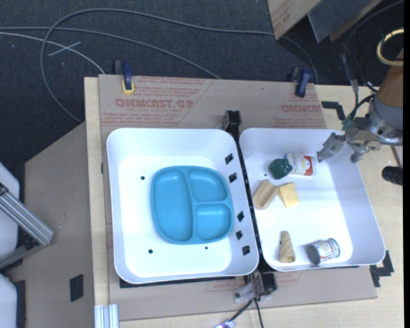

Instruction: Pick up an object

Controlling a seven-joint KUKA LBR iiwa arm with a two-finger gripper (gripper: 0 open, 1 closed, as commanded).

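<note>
— What carries everything?

— A pale wooden bench (96,211) on a dark floor, with loose cables (77,38) trailing behind it. A brown printed sheet (160,96) lies over the bench top, held at its far edge by two blue clamps (128,75). A cardboard box corner (288,14) shows beyond the far edge.

— And the count?

— Two white bins side by side. The left bin (122,250) holds one blue divided plate (191,204) near its middle. The right bin (365,224) holds five things: one small bottle with a dark green cap (293,166) near the far edge, one tan wedge (263,194) and one yellow block (288,195) just beside each other near the middle, one tan cone-like piece (286,247) and one small can (323,250) near the near edge.

— The arm?

— One gripper (351,146) hangs over the right bin's far right corner, its fingers spread, pinching nothing. The bottle lies near it, apart from its fingers.
</note>
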